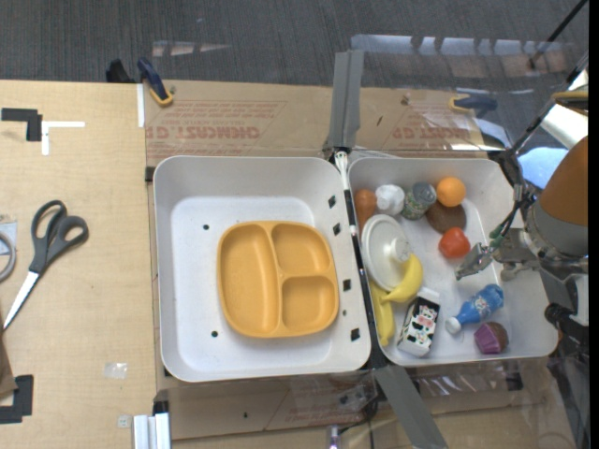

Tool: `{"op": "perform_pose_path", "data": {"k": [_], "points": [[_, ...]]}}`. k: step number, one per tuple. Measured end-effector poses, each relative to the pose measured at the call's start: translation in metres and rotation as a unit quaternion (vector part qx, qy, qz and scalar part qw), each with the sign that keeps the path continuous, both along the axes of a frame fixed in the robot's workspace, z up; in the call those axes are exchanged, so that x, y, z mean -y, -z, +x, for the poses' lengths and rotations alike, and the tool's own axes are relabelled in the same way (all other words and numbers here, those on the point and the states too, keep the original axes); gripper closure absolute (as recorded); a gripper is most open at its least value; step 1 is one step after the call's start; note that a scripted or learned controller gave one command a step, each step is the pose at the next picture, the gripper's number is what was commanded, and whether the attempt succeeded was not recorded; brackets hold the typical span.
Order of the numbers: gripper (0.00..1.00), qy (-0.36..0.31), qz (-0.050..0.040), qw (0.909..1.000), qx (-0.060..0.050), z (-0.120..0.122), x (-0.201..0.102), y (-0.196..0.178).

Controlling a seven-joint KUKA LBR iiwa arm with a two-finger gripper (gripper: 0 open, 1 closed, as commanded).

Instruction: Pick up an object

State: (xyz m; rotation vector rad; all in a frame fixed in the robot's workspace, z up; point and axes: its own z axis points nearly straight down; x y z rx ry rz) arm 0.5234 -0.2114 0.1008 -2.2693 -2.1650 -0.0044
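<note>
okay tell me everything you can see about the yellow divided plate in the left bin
The yellow divided plastic plate is a rounded square with three compartments: one long section along its left side and two smaller ones stacked on its right. It looks smooth, matte and moulded in one piece, with a raised rim. It lies flat and upright, near the middle of the left shallow white bin, turned slightly. Nothing lies in it, and only the bin floor touches it.

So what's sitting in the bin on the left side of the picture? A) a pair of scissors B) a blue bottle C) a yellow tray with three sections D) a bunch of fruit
C: the yellow tray with its three sections lies in the left bin, while the scissors rest out on the bench and the fruit and blue bottle are in the right bin.
</note>
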Motion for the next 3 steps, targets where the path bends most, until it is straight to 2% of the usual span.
{"op": "perform_pose_path", "data": {"k": [1, 2, 3], "points": [[0.00, -0.001, -0.0038, 1.0000, 0.001, 0.074, -0.021, 0.009], [1.00, -0.003, -0.0050, 1.0000, 0.000, 0.075, -0.021, -0.001], [1.00, -0.031, -0.0039, 0.9995, 0.001, 0.086, -0.091, -0.133]]}}
